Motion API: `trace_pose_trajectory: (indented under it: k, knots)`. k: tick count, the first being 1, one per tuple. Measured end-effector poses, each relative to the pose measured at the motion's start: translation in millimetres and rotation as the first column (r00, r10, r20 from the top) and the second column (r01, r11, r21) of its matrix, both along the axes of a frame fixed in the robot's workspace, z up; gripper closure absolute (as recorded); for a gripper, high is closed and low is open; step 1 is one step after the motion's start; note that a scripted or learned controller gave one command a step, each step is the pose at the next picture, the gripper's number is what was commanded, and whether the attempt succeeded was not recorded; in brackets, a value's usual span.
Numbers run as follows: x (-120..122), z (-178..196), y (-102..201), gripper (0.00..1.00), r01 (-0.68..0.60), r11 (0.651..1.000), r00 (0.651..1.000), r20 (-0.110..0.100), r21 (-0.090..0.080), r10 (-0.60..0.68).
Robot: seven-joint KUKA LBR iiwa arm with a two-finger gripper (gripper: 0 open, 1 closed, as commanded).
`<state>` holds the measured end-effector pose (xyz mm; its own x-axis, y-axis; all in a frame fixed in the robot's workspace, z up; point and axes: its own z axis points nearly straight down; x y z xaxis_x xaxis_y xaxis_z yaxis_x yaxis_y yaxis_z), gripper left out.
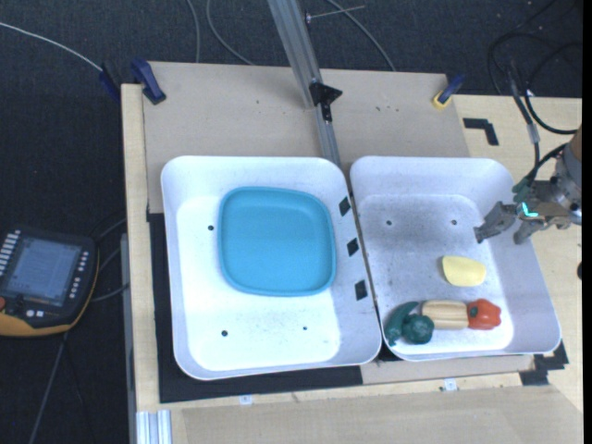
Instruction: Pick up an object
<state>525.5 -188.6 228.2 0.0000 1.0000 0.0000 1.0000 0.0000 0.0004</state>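
Lower right of the frame, in the right bin (pixel 527 276): a green vegetable (pixel 410 326), a tan bread-like piece (pixel 444 314) and a red piece (pixel 484 314) lined up, untouched. Just above them, the yellow object (pixel 462 270). Further up, at the right edge, the end effector (pixel 507 226) hangs spread open, gripping nothing. At left, a blue plate (pixel 277 240). Picking not yet begun.

Robotics lab, not a home: bare plywood bench (pixel 231 109) w/ blue clamps (pixel 148 81) at 11 o'clock, dark carpet w/ loose black cables (pixel 185 7) at 12, grey-orange teach pendant w/ screen (pixel 42 280) on floor at 9, aluminium camera mast (pixel 296 35) at 12.
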Motion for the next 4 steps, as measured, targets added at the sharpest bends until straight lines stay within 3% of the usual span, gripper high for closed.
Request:
trace_pose_trajectory:
  k: [1, 4]
  knots:
    - [0, 0, 0, 0.0, 0.0, 1.0, 1.0, 0.0, 0.0, 0.0]
    - [0, -134, -11, 0.0, 0.0, 1.0, 1.0, -0.003, 0.001, 0.0]
